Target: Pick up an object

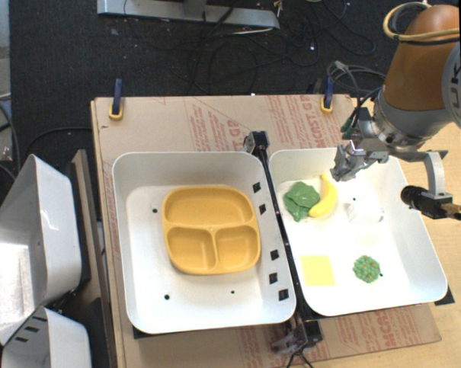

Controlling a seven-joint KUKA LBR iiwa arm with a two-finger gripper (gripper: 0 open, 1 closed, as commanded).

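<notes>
Two white bins are seen side by side on the worktop (222,347). In the left bin (141,221) a yellow divided tray (212,228) is lying flat. In the right bin (418,278) four small things are spread: a banana (325,199) at about eleven o'clock of the bin's middle, touching a green leafy piece (300,200) just at its nine o'clock; a flat yellow square (318,271) toward seven o'clock; and a round green knobbly piece (367,269) toward five o'clock, well apart from the rest.

The claw (344,169) is held over the far side of the right bin, just at one o'clock of the banana's upper tip. Whether it is parted or closed cannot be told from this view, and nothing is seen gripped in it.

The banana is judged the nearest candidate. It is likely a light toy, stiff and smooth, so slipping is a risk; it would best be taken across its narrow middle, at right angles to its curve, with the green leafy piece kept out of the grip
</notes>
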